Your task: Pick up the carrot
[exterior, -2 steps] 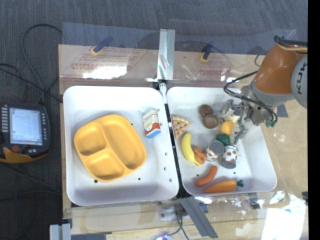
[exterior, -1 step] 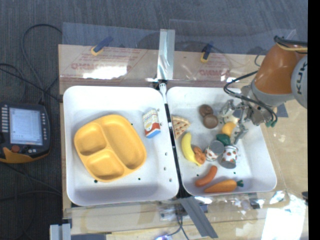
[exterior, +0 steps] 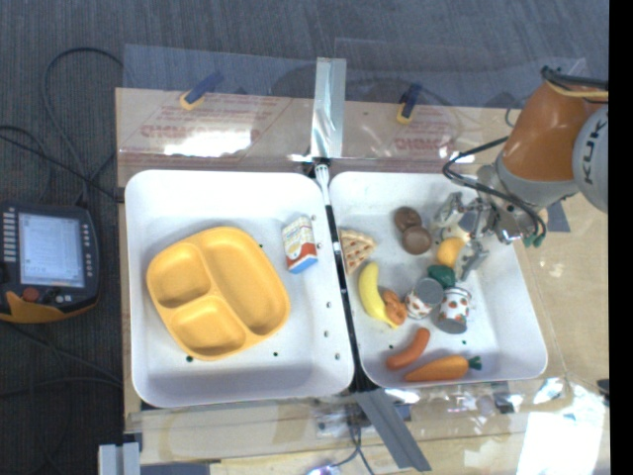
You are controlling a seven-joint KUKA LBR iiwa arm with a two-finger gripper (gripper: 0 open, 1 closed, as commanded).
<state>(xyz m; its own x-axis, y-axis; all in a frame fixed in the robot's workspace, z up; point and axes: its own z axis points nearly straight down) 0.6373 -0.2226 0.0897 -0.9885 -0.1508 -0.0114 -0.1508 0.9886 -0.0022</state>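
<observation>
**Carrot at the near edge of the right bin, gripper poised over the far end**

The long orange carrot with a green stalk end (exterior: 438, 368) is seen lying flat along the near wall of the right shallow white bin (exterior: 514, 295), its green tip turned to the right. Just beside it, a short reddish sausage-shaped piece (exterior: 408, 348) is laid at a slant.

The two-finger metal gripper (exterior: 465, 228) is held over the far part of the same bin, well apart from the carrot. Its fingers appear spread, with a small yellow rounded fruit (exterior: 449, 252) lying under and between them; whether it is touched cannot be told. The grey arm with its orange band (exterior: 549, 132) is cut off by the right edge.

Near the gripper, two brown rounded pieces (exterior: 410, 228) are seen. Below, a yellow banana (exterior: 369, 291), a pizza-like wedge (exterior: 356, 248) and a cluster of small grey, green and red-and-white items (exterior: 440, 300) are crowded together, and their forms are hard to make out.

In the left white bin (exterior: 148, 364), a yellow three-compartment tray (exterior: 216, 291) and a small white-and-red carton (exterior: 300, 242) are placed apart.
</observation>
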